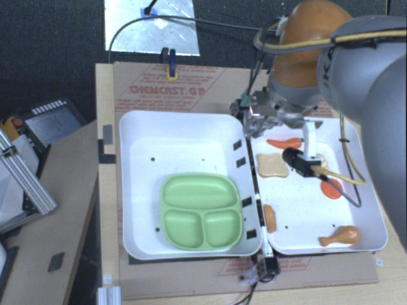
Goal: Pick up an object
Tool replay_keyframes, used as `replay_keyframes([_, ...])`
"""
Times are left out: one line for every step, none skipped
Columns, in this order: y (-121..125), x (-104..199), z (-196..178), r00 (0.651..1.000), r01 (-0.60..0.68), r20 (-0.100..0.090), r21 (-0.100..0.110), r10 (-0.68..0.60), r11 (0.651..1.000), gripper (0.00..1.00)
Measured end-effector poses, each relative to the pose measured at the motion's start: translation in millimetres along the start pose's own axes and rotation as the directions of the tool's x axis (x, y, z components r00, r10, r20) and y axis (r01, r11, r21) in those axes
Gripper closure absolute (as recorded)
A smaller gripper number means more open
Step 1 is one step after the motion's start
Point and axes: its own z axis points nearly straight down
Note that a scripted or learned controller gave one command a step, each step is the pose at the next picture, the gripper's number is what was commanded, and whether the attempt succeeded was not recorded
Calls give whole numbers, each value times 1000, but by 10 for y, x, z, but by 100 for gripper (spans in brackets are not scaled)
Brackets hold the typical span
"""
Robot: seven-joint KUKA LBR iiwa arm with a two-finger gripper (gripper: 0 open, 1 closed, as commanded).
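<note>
From the camera view above the counter, my wrist hangs over the far corner of the right bin (pixel 299 211), close to the wall it shares with the left bin (pixel 137 164). My jaws point down there, but the wrist body covers them, so I cannot tell whether they are apart or together. I see nothing between them.

The toy foods lie flat and loose on the right bin's floor, mostly well apart. I judge that the spacing leaves room to come down on one without nudging another. Nearest my jaws is the orange-red strip (pixel 283 143), just beside them on the arm's side. The bread slice (pixel 272 165) is a little further on, toward the camera. Further the same way is a small brown piece (pixel 269 218) against the shared wall. The red disc (pixel 331 189) and the drumstick (pixel 341 236) are well away, toward the near corner.

Across the wall from my jaws, a green divided plate (pixel 200 208) sits flat in the left bin. It looks too broad to be an easy grasp.

I would take the strip or the bread. Neither is under my jaws yet.
</note>
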Motion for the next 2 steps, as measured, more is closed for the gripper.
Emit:
replay_keyframes([123,414,66,1000,0,0,0,0,1000,100])
replay_keyframes([120,388,62,1000,-4,2,0,4,1000,0])
